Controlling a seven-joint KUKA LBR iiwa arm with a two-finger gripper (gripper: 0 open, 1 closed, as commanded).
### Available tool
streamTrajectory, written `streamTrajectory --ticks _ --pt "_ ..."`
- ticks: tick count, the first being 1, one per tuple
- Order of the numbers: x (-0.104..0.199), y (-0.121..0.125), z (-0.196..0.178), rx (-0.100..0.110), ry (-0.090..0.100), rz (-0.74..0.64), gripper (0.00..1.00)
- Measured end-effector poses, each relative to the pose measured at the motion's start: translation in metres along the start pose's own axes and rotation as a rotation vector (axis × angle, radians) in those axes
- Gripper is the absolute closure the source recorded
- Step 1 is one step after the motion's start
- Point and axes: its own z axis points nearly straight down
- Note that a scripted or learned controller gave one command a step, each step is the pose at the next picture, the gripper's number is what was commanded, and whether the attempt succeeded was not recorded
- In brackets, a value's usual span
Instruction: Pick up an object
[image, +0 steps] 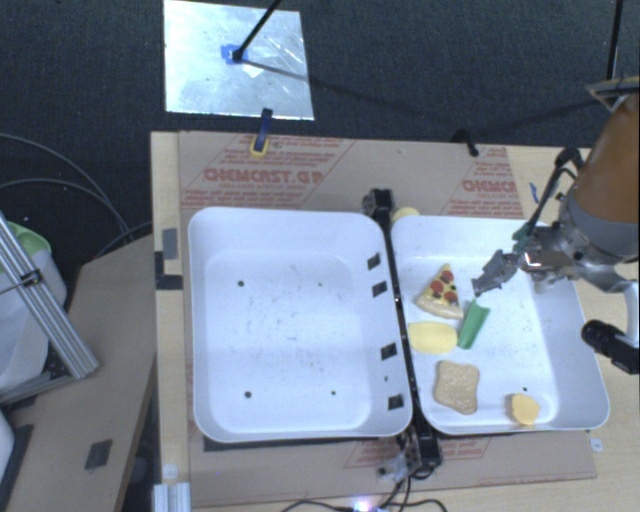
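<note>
Two shallow white plastic bins side by side on a brown cardboard sheet (300, 170). Left bin (290, 320) bare white with a few dark specks. Right bin (560, 340) holding the small toy foods, all in its left half. Big grey arm with an orange band (612, 190) reaching in from the right, over the right bin. Two-finger gripper (492, 275) low above the bin, fingers a little apart, nothing between them. Just under and left of the fingertips, a green stick-shaped toy (472, 325), tilted. Beside it on the left, a toy pizza slice with red dots (441, 291). Below that, a pale yellow oval toy (432, 337), touching the green stick. Lower down, a tan bread-slice toy (458, 386). Near the front wall, a small yellow lump (523, 407), well apart from the gripper.
</note>
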Motion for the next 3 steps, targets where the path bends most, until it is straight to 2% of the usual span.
streamTrajectory --ticks 1,2,3 --pt "-0.042 0.057 0.095 -0.006 -0.002 0.001 0.0" --pt "-0.014 0.092 0.066 -0.003 0.0 -0.003 0.0" --pt "0.03 0.086 -0.01 -0.004 0.001 -0.005 0.0"
